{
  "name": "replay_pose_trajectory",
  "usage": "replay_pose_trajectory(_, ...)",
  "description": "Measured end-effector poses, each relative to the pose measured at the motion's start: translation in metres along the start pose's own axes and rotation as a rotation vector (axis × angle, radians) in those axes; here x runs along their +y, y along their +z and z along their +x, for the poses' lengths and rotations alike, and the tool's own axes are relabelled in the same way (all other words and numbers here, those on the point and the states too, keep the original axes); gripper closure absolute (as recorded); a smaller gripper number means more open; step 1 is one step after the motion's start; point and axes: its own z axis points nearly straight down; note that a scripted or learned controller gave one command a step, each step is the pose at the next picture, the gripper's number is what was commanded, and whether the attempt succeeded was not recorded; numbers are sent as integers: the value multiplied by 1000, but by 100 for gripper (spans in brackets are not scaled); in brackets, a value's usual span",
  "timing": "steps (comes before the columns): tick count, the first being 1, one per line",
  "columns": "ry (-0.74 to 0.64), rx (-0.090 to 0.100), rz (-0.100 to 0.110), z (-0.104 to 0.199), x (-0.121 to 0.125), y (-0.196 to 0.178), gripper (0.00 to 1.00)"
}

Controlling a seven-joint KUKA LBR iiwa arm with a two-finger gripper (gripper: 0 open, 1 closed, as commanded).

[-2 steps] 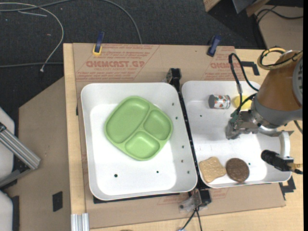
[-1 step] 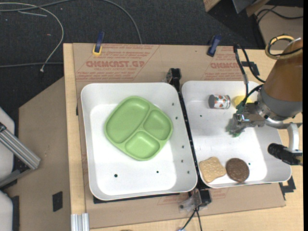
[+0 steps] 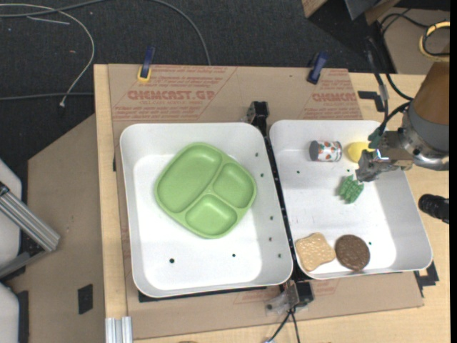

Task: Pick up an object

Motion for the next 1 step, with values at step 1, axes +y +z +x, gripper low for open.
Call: replay_pose_trajectory(1,-3,2,4,48,22,-6,100)
